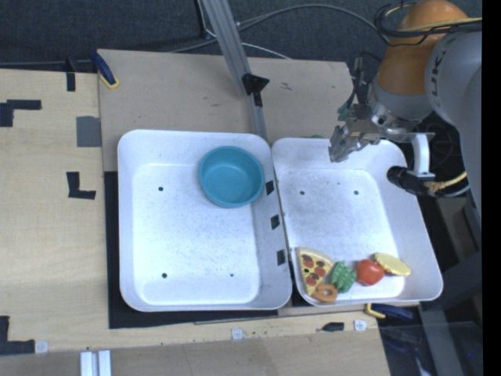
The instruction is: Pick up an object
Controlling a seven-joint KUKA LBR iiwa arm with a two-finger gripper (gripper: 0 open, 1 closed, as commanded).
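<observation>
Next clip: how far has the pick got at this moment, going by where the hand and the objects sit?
Nothing looks picked yet. The arm's hand is over the far edge of the right white bin, apart from every object. The toy pizza slice, green toy vegetable, red toy tomato and yellow toy piece lie along its near edge; the blue round bowl sits in the left white bin. Approach, grasp and lift remain.

Even, soft overhead light; faint shadows; slight blur; bins (196, 288) bright.
</observation>
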